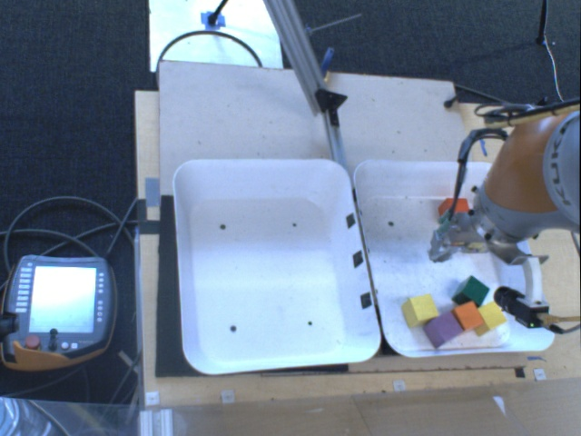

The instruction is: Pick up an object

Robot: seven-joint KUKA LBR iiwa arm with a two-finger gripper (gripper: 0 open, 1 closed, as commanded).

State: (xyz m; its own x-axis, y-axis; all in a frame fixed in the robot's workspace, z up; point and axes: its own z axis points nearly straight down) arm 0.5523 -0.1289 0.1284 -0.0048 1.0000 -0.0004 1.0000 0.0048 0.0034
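Note:
In the right bin (399,198) several small blocks lie near the front edge: a yellow block (419,310), a purple block (443,328), an orange block (467,315), a green block (471,291) and a second yellow block (491,317). A red-orange block (453,208) sits farther back, partly hidden by the arm. My gripper (446,244) hangs low over the bin's middle, just in front of the red-orange block and behind the cluster. Nothing is visibly held in it.
The left bin (263,262) stands beside the right one, with black clips along the shared wall. A slanted metal pole (304,53) crosses the back board. A teach pendant (59,312) lies on the floor at the left. Cables run at the back right.

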